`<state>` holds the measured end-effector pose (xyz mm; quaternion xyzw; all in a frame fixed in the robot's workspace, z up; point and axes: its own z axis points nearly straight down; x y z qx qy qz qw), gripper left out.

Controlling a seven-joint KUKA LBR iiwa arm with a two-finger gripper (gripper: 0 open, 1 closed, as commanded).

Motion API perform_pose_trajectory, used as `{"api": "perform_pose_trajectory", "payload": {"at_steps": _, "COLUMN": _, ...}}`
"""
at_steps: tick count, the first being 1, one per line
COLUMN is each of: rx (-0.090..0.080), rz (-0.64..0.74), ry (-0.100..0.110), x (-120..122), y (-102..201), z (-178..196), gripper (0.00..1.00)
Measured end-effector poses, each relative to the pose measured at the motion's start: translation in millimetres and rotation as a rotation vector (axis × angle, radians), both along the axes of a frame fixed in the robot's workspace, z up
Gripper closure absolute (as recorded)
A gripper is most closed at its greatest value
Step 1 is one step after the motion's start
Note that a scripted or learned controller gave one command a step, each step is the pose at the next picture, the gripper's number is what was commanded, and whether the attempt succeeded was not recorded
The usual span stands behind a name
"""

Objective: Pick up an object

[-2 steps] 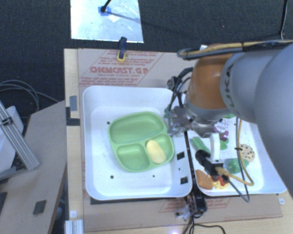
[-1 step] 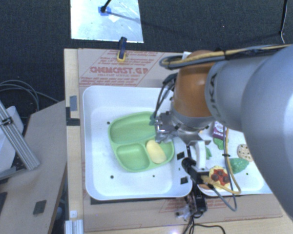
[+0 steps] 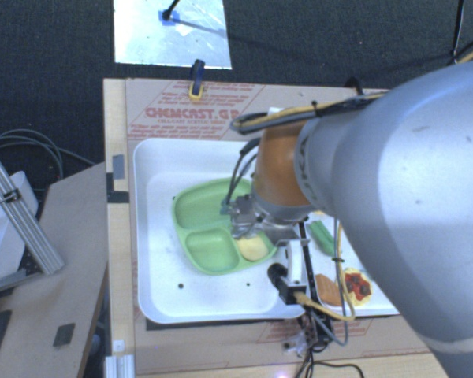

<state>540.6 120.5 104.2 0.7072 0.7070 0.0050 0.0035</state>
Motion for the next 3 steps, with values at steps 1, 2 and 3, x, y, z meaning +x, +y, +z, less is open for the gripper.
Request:
{"api": "perform_pose_trajectory", "payload": {"at_steps": 1, "rx": -0.006, "rz": 0.006, "ry": 0.012, "x": 2, "y": 78, "z": -3, "gripper": 1.0}}
{"api": "perform_pose_trajectory", "payload": {"at_steps": 2, "rx": 0.005, "rz": 0.009, "ry": -0.003, "x": 17, "y": 113, "z": 142, "gripper": 1.0}}
{"api": "perform_pose_trajectory", "payload": {"at_steps": 3, "rx": 0.001, "rz": 0.006, "ry": -0.003, "x": 103, "y": 114, "z": 217, "gripper": 1.0}}
